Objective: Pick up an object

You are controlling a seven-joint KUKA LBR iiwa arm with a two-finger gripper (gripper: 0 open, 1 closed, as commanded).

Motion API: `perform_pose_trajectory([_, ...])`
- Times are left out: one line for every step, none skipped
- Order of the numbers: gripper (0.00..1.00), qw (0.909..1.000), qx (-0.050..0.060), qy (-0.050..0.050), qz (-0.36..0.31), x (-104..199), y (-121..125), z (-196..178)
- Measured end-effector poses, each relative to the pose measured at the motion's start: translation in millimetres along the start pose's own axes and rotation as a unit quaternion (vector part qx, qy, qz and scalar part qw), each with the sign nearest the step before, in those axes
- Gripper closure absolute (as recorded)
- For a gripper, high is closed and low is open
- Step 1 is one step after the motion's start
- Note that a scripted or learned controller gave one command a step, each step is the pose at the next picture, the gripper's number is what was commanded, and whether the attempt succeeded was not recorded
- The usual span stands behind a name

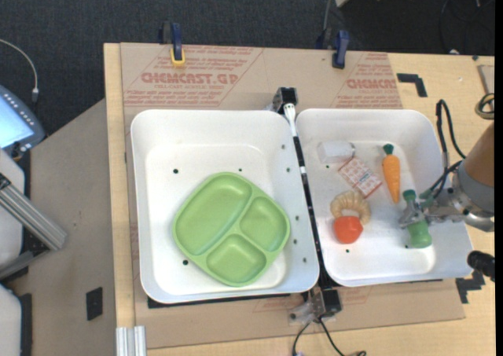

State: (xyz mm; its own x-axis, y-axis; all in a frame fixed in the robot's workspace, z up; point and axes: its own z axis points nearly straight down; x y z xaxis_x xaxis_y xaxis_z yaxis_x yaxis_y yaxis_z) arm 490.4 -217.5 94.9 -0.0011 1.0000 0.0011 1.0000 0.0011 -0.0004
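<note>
The right bin (376, 266) holds an orange toy carrot (391, 176), a red and white packet (360, 177), a clear wrapped piece (336, 150), a beige ring (349, 204) and a red tomato (348, 229) touching the ring's front. A green object (420, 236) lies near the bin's right wall. My gripper (410, 216) reaches in from the right and sits low, right over the green object's far end. The grey arm (476, 183) hides the bin's right rim.
The left bin (149, 150) holds a green three-compartment plate (231, 228). A black clamp (285, 99) sits at the back where the two bins meet. Blue clamps (339, 48) hold the cardboard sheet at the far edge.
</note>
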Motion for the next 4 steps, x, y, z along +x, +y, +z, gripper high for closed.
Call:
perform_pose_trajectory([1.0, 1.0, -0.003, -0.002, 0.0, -4.0, -1.8, -62.8])
perform_pose_trajectory([1.0, 1.0, -0.003, -0.002, 0.0, -3.8, 0.0, -105.8])
perform_pose_trajectory([1.0, 1.0, -0.003, -0.002, -0.001, 1.3, -0.2, -150.6])
perform_pose_trajectory([1.0, 1.0, 0.0, 0.0, -0.002, 44.3, 22.3, -138.3])
